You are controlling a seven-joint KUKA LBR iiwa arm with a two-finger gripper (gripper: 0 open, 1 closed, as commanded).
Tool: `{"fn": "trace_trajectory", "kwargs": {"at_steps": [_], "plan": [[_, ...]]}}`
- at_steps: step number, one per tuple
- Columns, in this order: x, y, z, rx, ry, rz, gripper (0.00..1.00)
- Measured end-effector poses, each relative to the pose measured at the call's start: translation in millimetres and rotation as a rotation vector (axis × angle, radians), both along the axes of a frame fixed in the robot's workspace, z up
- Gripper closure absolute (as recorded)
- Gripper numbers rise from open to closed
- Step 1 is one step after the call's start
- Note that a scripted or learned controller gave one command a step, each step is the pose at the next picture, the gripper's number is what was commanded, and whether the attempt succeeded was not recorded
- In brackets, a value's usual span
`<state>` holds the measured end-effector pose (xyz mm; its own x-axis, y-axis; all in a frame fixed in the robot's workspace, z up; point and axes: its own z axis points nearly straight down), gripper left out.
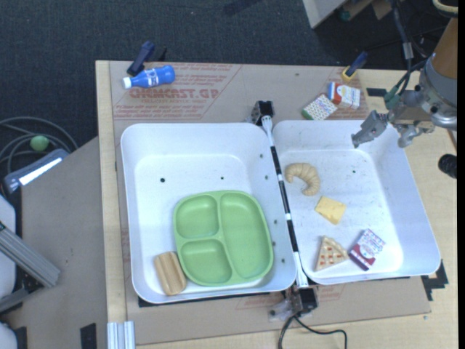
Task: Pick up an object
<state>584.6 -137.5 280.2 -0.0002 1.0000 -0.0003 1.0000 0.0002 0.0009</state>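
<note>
Here the hand (pixel 385 129) hangs over the right bin's (pixel 407 195) far right corner, fingers spread, nothing between them. Inside that bin lie a croissant (pixel 304 177) near its left wall, a cheese wedge (pixel 331 210) mid-bin, and a pizza slice (pixel 330 254) by the near edge.

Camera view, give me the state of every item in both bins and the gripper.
Green divided plate: flat in left bin, compartments bare.
Bread slice: lying beside plate.
Croissant: lying in right bin.
Cheese cube: resting flat.
Pizza slice: flat.
Snack packet: lying flat.
Gripper: open, holding nothing.
</note>
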Motion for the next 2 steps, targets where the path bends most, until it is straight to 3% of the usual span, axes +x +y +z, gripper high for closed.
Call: {"fn": "trace_trajectory", "kwargs": {"at_steps": [1,2], "plan": [[-35,17,-112,0.001,0.003,0.000,0.00],[-51,32,-183,0.001,0.004,-0.001,0.00]]}}
